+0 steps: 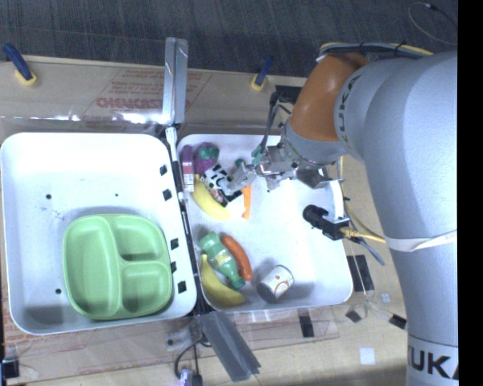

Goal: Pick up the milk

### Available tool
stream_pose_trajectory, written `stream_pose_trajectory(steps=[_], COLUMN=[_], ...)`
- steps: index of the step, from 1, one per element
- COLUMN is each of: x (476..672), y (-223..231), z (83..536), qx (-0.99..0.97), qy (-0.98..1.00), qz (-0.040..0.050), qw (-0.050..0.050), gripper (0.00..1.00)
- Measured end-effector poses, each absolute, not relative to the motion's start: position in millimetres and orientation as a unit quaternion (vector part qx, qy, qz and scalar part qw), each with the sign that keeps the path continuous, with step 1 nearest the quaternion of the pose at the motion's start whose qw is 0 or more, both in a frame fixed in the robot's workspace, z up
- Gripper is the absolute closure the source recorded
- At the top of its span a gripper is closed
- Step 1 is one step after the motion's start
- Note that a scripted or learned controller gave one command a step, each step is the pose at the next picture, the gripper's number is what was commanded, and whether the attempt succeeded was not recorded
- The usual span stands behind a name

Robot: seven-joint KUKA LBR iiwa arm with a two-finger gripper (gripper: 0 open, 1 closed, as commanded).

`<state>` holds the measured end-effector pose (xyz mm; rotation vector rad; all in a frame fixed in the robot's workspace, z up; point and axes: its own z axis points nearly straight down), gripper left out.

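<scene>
The milk point(218, 180) is a small carton with black and white cow patches. It lies in the upper left part of the right bin point(306, 252), between a purple item point(203, 156) and a yellow banana point(209, 204). My gripper point(256, 167) hangs low over the bin, just right of the carton and close to it. Whether it touches the milk is unclear, and nothing is visibly held. The grey arm with its orange band point(322, 95) reaches in from the right.
An orange carrot point(246, 202) lies below the gripper. A green bottle point(222, 257), a red sausage point(237, 255), a second banana point(219, 289) and a can point(275, 281) sit at the bin's front. The left bin point(32, 175) holds a green divided plate point(117, 265).
</scene>
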<state>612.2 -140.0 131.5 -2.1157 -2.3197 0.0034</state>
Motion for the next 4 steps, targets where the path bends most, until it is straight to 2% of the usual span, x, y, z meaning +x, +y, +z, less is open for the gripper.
stream_pose_trajectory(steps=[1,2,3,4], x=[657.2,609.4,639.6,657.9], y=[-89,-84,-108,-108], z=[211,275,122,92], qx=[-0.708,-0.685,-0.639,-0.593], qy=[-0.706,-0.728,-0.769,-0.805], qz=[0.0004,0.0008,0.0002,-0.0001], qw=[0.000,0.001,0.000,-0.001], gripper=[0.00,0.00,0.00,0.00])
